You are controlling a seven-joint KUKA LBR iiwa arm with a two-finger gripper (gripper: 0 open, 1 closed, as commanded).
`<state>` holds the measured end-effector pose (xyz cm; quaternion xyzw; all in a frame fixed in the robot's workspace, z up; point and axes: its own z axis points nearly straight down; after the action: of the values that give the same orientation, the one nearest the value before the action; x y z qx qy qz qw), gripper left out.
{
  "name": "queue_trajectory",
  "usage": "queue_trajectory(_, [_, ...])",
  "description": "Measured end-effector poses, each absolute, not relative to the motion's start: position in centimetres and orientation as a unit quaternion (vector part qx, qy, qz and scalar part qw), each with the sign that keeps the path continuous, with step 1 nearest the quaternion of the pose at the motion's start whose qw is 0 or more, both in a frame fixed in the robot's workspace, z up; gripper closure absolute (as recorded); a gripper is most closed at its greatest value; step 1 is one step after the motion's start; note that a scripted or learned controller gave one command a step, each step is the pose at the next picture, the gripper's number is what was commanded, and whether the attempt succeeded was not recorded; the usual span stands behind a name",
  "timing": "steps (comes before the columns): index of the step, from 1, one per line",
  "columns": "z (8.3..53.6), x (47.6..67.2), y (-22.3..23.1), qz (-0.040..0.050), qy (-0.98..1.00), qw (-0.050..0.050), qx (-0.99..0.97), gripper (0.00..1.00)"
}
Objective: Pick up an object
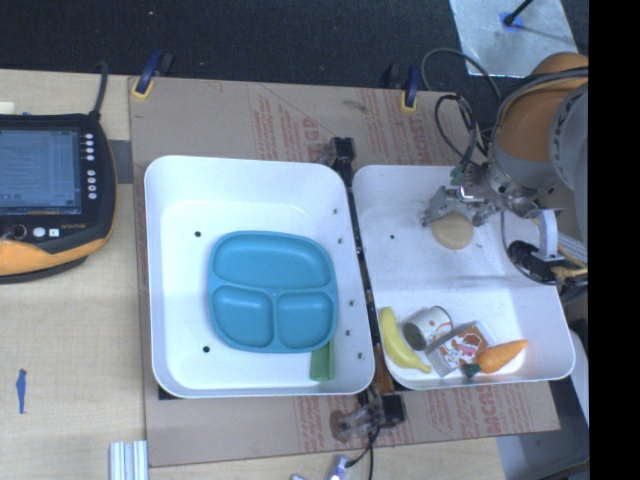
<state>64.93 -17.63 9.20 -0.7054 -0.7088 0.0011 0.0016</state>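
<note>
Round tan object, possibly a small bread roll or pastry, lies on the floor of the right bin directly under the gripper, making it the likely pick target. Gripper fingers appear spread to either side above the object, one toward the left and one toward the right, but whether they touch it cannot be told from this slanted view; nothing shows it lifted or clamped. The arm enters from the right with its orange band above the wrist, so the tool points down into the far part of the bin. Nearer the camera from the gripper, well apart from it, a cluster sits against the bin's near wall: a banana, a small tin can, a printed packet and a carrot, the carrot resting partly on the packet. This grouping leaves the tan object isolated, which favours a clean descent. To the gripper's left, beyond the divider, the left bin holds a blue compartment plate with a green item just beside its near corner. Farther left, a teach pendant rests on the bench.
</note>
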Motion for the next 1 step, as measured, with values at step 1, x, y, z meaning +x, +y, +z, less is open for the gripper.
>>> queue_trajectory(1, [9.18,64.23,-18.37,0.0015,-0.708,0.002,-0.706,0.00])
